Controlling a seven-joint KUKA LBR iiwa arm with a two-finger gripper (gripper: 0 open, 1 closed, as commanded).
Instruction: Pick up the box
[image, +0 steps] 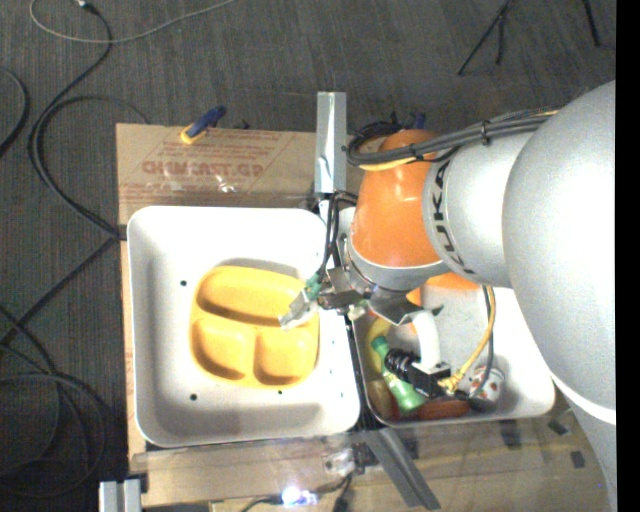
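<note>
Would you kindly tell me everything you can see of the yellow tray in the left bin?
The yellow tray is a glossy, plastic-looking dish with rounded corners, moulded into three compartments: one long one along its far side and two smaller ones side by side nearer the camera. It lies flat, open side up, on the floor of the left bin, slightly towards the right wall. The hand is over its right edge; whether it touches the tray cannot be told.

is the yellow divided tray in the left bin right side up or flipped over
Right side up. The yellow tray lies flat in the left bin with its three hollow compartments facing up.
</note>
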